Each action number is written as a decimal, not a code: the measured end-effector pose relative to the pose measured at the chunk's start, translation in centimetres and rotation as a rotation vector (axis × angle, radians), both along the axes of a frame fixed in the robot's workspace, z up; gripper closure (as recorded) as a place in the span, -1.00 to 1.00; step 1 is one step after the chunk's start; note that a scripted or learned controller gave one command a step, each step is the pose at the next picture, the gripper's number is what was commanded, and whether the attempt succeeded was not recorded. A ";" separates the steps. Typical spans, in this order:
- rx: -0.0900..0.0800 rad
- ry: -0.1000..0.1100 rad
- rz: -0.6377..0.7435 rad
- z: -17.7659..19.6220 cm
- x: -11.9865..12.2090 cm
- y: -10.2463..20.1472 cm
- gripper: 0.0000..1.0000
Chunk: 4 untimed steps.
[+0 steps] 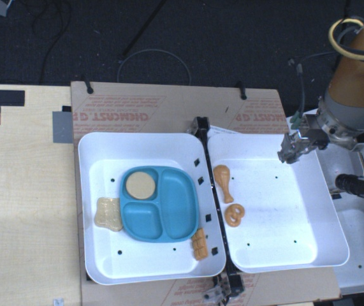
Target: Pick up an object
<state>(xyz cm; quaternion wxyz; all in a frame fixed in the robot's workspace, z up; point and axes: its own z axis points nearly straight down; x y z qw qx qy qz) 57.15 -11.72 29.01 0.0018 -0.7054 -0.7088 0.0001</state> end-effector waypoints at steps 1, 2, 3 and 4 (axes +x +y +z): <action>0.000 0.002 -0.001 -0.2 -1.3 4.6 1.00; 0.000 0.002 0.000 -0.5 -1.8 10.0 1.00; -0.001 0.004 -0.001 -2.9 -3.1 14.8 1.00; -0.001 0.003 -0.001 -3.2 -4.5 19.3 1.00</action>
